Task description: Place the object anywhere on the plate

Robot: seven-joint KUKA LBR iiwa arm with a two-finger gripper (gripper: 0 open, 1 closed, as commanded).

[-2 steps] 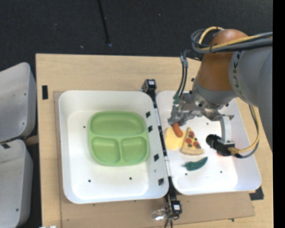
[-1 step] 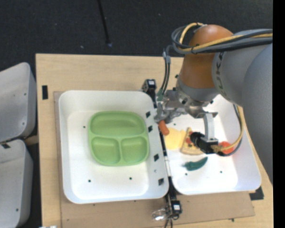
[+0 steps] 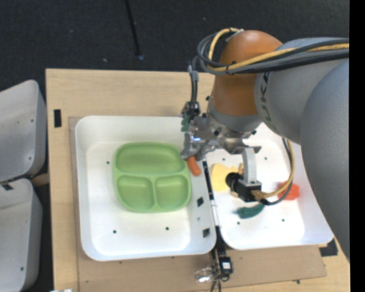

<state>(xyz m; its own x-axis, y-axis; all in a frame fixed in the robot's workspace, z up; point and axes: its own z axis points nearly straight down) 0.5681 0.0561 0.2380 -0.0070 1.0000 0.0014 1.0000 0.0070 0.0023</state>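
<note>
The gripper (image 3: 193,149) is hanging at the right rim of the green plate (image 3: 151,176), with the orange piece (image 3: 195,166) just beneath it. Whether it is gripping the piece cannot be told. It is likely carrying, so the next move calls for shifting over the plate.

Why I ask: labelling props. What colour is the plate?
Light green; the plate shows best in the camera view.

Two bins (image 3: 100,227) (image 3: 274,231), one plate (image 3: 147,158)

Green plate (image 3: 151,163), white bins (image 3: 97,236), yellow object (image 3: 221,176), teal object (image 3: 250,212)
</note>
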